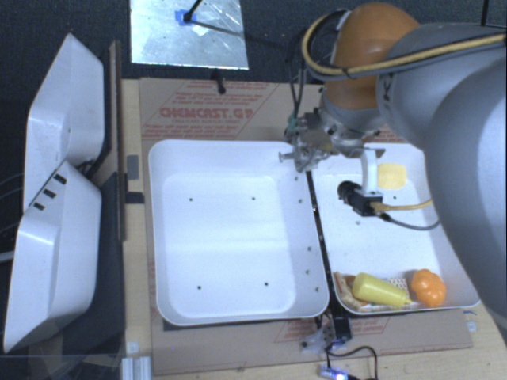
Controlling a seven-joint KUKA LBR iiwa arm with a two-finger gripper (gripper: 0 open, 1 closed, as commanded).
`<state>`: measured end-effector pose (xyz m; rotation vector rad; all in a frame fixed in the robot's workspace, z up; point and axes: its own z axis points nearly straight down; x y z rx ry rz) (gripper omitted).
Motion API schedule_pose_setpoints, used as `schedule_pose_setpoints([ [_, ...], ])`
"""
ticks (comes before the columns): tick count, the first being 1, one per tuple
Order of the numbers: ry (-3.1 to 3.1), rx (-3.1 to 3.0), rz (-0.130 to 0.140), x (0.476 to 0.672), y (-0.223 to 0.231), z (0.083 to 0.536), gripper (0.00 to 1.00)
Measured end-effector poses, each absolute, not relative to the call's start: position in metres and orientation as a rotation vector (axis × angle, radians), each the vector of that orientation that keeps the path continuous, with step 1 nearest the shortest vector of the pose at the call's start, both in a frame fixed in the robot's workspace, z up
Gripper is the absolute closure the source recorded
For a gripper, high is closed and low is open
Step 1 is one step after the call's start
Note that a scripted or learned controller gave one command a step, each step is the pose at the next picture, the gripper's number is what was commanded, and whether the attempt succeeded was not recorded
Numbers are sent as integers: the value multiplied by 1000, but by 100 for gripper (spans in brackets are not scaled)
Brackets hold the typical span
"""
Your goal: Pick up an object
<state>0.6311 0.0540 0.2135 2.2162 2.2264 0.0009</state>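
Two white bins sit side by side on a bench. The left bin [230, 228] holds nothing visible. In the right bin [396, 244] lie a yellow square [391, 176] near the back, and a yellow bottle [379, 290] just beside an orange ball [428, 286] at the front. The gripper [310, 150] hangs over the bins' shared back edge; whether it grips anything is unclear.

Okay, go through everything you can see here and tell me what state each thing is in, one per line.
Gripper: over the bins' shared edge, holding nothing visible.
Yellow bottle: lying on its side, right bin.
Orange ball: resting beside the bottle.
Yellow square: lying flat.
Left bin: level on the bench.
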Motion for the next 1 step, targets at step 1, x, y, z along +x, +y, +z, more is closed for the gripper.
schedule_pose_setpoints([
  [1,2227,2217,3,651,103,213,100],
])
